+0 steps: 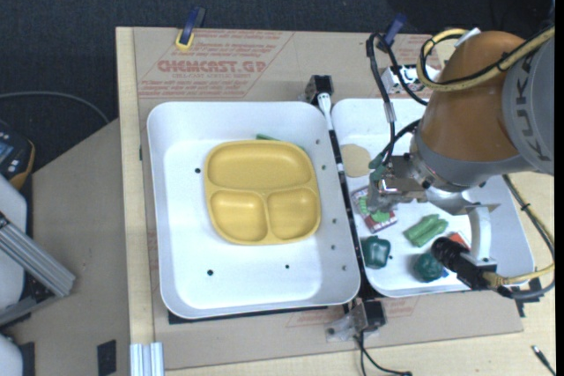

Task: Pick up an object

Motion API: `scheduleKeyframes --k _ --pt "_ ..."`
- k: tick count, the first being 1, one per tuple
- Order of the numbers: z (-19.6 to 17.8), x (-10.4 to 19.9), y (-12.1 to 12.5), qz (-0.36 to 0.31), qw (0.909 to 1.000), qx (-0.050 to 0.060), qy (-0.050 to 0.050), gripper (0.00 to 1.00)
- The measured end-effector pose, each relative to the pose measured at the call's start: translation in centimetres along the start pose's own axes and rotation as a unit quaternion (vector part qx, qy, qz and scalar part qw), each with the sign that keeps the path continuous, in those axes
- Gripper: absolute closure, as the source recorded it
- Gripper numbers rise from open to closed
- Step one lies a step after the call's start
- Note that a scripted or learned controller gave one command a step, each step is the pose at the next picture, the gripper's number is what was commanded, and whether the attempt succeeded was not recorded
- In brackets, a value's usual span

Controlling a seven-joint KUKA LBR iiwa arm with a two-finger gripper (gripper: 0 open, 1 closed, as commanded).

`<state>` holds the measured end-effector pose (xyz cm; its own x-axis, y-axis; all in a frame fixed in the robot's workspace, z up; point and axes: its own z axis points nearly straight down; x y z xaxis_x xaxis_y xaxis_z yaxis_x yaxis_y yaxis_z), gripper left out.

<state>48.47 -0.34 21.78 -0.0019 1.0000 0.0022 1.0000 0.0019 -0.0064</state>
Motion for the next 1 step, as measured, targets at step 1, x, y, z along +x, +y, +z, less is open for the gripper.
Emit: scheduleKeyframes --k 1 --pt "-1.47 1.13 1.10 0.000 1.0000 -0.005 -0.001 1.00"
